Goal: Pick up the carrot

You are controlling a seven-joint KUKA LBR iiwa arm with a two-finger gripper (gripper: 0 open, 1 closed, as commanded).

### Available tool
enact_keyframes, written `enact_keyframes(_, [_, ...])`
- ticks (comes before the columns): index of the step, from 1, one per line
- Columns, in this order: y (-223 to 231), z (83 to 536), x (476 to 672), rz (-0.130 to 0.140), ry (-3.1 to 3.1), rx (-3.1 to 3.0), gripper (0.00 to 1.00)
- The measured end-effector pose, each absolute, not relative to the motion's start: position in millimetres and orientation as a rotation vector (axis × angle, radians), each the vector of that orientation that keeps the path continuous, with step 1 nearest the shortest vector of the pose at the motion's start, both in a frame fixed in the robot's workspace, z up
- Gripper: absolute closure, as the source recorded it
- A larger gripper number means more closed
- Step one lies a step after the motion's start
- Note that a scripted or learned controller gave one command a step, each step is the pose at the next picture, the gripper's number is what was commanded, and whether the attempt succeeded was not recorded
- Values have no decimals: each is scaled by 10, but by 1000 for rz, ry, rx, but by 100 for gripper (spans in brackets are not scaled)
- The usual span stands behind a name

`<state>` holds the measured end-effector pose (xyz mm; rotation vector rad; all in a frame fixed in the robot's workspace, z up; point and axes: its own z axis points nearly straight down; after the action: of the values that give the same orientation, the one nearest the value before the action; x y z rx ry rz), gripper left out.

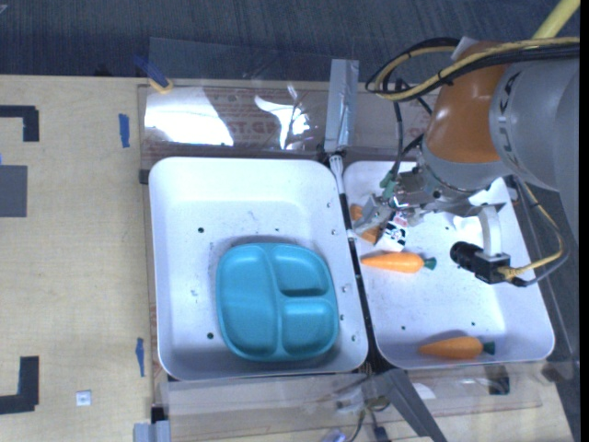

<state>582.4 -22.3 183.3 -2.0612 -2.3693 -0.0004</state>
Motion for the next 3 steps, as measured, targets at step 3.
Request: enact_keyframes(3, [-1003, 911, 5388, 0, -2361, -2076, 0])
